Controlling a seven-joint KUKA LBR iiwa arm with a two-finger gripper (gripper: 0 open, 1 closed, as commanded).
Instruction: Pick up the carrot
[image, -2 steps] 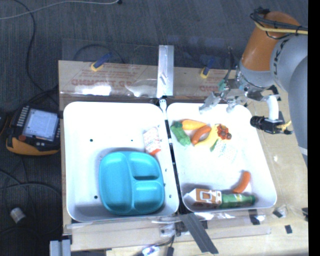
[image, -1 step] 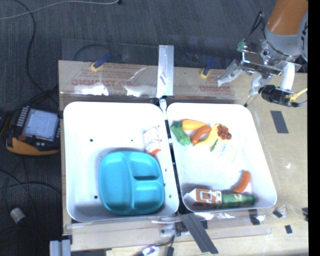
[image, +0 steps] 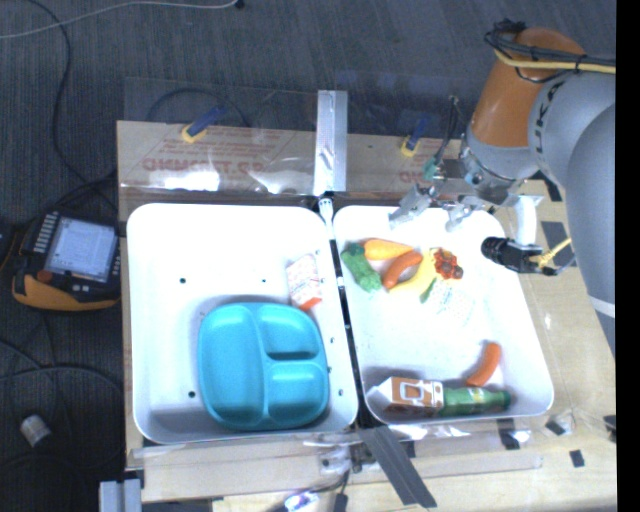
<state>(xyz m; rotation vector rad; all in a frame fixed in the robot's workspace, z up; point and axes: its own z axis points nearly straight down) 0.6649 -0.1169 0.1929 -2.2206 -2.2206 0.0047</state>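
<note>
The carrot (image: 403, 266), a short orange piece, lies in the upper part of the right bin (image: 520, 330), in a cluster with a yellow-orange piece (image: 383, 247), a green vegetable (image: 360, 268) and a yellow banana (image: 426, 274). My gripper (image: 436, 212) hangs over the bin's far rim, just above and to the right of the carrot, apart from it. Its fingers stand open with nothing between them.
A red-and-green toy (image: 445, 264) lies right of the carrot. A second orange piece (image: 484, 363) and a green bottle (image: 446, 398) lie at the right bin's near side. The left bin (image: 160, 260) holds a blue divided tray (image: 265, 365) and a small packet (image: 304, 282).
</note>
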